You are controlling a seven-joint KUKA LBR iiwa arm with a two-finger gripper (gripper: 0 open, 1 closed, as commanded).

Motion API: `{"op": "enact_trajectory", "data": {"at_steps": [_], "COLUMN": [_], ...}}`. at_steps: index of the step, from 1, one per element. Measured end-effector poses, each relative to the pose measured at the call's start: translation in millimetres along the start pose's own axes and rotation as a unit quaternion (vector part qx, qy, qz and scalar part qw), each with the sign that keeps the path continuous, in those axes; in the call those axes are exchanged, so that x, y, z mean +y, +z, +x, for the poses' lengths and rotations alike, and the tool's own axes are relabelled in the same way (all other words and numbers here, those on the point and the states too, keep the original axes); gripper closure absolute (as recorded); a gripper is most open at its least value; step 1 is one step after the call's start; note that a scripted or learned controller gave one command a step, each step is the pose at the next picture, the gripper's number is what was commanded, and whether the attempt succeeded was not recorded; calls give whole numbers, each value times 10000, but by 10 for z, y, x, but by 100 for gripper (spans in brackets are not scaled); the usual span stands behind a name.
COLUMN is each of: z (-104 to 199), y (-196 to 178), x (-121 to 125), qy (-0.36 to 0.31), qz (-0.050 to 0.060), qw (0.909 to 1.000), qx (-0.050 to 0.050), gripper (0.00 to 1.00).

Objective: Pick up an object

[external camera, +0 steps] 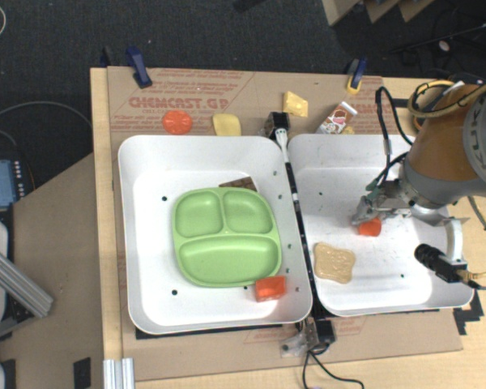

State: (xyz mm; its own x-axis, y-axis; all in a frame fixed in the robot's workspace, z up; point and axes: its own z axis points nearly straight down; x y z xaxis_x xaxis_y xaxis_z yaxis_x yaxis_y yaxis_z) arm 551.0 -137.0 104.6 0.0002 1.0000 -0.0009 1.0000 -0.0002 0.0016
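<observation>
Orange block [370, 228]: lying in the right bin [340, 298], directly under the gripper [373, 211].
Green tray [225, 237]: sitting in the left bin [138, 241].
Gripper: touching the block; grip impossible to tell.

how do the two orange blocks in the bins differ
The orange block at the gripper lies in the right bin, on bare floor under the gripper. The orange block by the tray lies in the left bin, against the green tray, and looks bigger. Both are small and orange.
</observation>
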Motion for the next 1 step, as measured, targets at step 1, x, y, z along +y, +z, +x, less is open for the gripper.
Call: {"op": "enact_trajectory", "data": {"at_steps": [1], "z": [847], "y": [-1076], "x": [-239], "qy": [-45], "qz": [-35], "qw": [10000], "qx": [16], "gripper": [100]}}
